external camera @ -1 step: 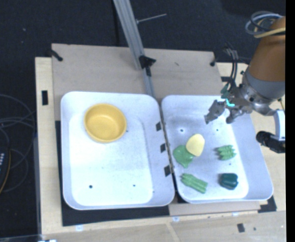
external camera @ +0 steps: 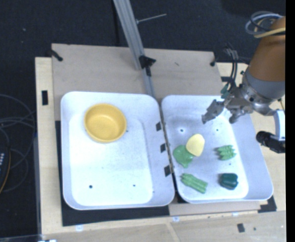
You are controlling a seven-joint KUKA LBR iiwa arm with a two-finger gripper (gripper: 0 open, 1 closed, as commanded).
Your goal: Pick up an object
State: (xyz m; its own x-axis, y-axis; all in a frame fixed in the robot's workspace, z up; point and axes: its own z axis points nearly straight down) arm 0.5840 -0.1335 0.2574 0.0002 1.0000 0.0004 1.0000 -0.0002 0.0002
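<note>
Camera view: gripper (external camera: pixel 222 114) hangs over the far part of the right bin (external camera: pixel 253 135), arm coming in from the right. Fingers are spread apart, one tip toward the left, one toward the right, nothing between them. So no grasp yet.

Candidate objects all sit in the right bin, nearer than the gripper:
- yellow lemon-like piece (external camera: pixel 196 144), mid bin, touching the light green piece (external camera: pixel 182 156) on its left
- ridged light green item (external camera: pixel 225 152), right of the lemon, apart from it
- long green vegetable (external camera: pixel 194 183), near left edge of the bin
- dark green pepper (external camera: pixel 228 181), near right

Left bin (external camera: pixel 72 150) holds a yellow bowl (external camera: pixel 105 122) in its far left part, well apart from the gripper.

Progress, my read: early. Pick not done; left to do is choose a target, descend, close, lift. Lemon is closest to the fingers, but its contact with the green piece could spoil a clean grip.
</note>
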